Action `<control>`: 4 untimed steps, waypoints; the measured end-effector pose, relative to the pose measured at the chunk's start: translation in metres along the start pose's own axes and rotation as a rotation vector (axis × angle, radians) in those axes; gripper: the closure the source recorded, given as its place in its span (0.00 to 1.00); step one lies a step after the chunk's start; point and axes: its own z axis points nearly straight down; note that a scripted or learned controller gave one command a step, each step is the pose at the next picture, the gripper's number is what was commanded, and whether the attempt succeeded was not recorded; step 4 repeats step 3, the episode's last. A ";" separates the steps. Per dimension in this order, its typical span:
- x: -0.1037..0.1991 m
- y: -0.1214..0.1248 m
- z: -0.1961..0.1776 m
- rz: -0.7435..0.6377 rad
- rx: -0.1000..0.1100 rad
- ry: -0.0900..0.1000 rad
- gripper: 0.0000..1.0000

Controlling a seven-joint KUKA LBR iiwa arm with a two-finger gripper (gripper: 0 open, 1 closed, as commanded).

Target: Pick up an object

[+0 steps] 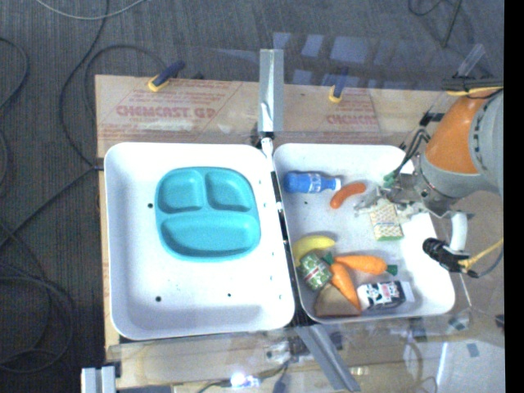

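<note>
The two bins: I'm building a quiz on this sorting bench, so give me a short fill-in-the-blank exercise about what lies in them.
1. The turquoise divided tray lies in the ____ bin.
2. The blue bottle lies on its side next to a small ____ pepper.
3. Two carrots lie in the right bin, close to its ____ edge.
4. The gripper is above the ____ bin.

Missing words: left; orange; near; right
</note>
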 end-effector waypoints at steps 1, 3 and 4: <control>0.002 -0.004 0.006 -0.031 -0.008 0.001 0.00; -0.005 0.004 -0.001 -0.164 -0.005 -0.007 1.00; -0.005 0.004 -0.001 -0.164 -0.005 -0.007 1.00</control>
